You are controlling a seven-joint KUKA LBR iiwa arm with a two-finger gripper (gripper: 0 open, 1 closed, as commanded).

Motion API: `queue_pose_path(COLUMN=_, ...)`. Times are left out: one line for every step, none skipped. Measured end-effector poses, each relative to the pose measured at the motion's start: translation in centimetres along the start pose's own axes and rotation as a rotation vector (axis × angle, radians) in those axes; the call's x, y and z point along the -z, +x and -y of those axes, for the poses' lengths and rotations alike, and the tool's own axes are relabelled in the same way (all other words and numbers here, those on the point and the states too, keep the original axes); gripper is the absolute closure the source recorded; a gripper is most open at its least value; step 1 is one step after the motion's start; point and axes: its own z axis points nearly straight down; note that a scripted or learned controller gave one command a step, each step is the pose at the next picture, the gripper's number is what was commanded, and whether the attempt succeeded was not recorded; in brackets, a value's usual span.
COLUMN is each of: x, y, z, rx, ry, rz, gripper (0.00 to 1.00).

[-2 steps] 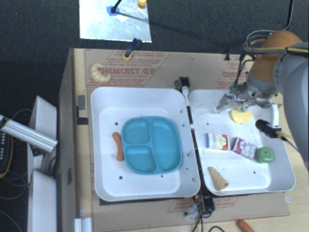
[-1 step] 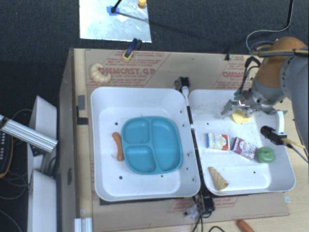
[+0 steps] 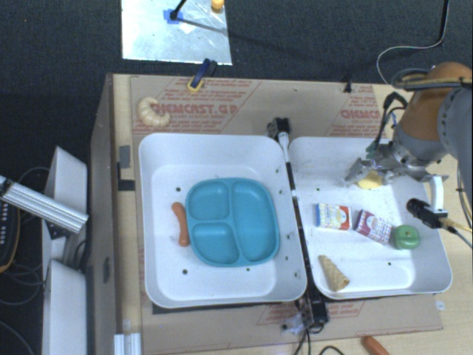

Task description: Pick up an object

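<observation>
Gripper [image 3: 363, 171]: low in the right bin [image 3: 443, 276], likely angling for a grasp; grip state, cannot tell.
Yellow object [image 3: 369, 183]: touching the gripper's underside, probable target.
Alternatives: cartons [image 3: 332, 217], green piece [image 3: 406, 237], nearer the camera than the gripper.

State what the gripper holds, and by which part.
Cannot be told. The gripper sits right at a yellow object in the right bin, but a grip isn't visible.
</observation>
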Motion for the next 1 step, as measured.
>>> queue_pose_path(x=0.02, y=0.66, z=-3.28, rx=0.003, ry=-0.001, rz=0.0, gripper=0.0)
